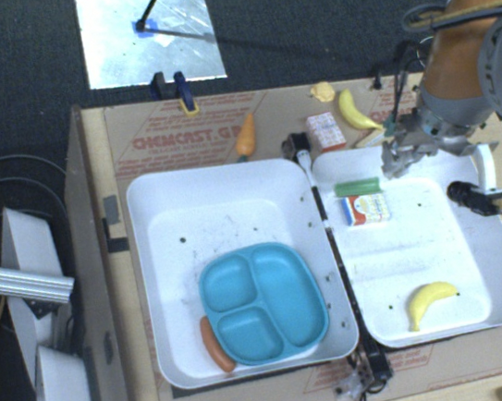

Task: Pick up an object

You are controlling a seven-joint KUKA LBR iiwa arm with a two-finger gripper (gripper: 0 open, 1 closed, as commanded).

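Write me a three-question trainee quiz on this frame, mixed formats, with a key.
1. True or false: the blue divided plate lies in the left bin.
2. Which fruit lies in the right bin? A) apple B) banana C) pear
3. Fill in: the gripper is above the right bin's ____ edge.

Key: 1 true. 2 B. 3 far; it is near the green-topped box. Whether its jaws are open cannot be told.
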